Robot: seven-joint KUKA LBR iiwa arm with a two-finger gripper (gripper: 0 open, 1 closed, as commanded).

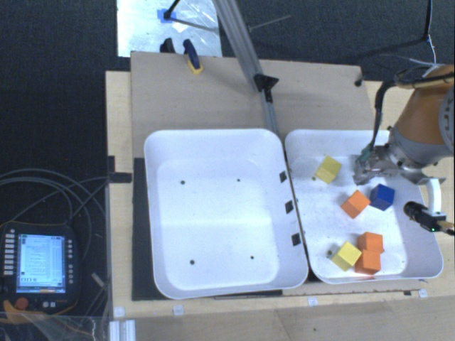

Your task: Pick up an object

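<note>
The pincer [369, 168] is poised low in the right bin [306, 148]; its spread cannot be told. The blue cube [382, 196] is best approached squarely.

Dark carpet floor [57, 84] surrounds a pale wood table [313, 91]; a teach pendant [39, 265] lies at eight o'clock

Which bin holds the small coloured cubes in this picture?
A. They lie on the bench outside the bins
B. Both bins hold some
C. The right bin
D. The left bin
C: the small yellow cubes, orange cubes and the small blue cube all lie inside the shallow white right bin, under the arm's claw.
</note>
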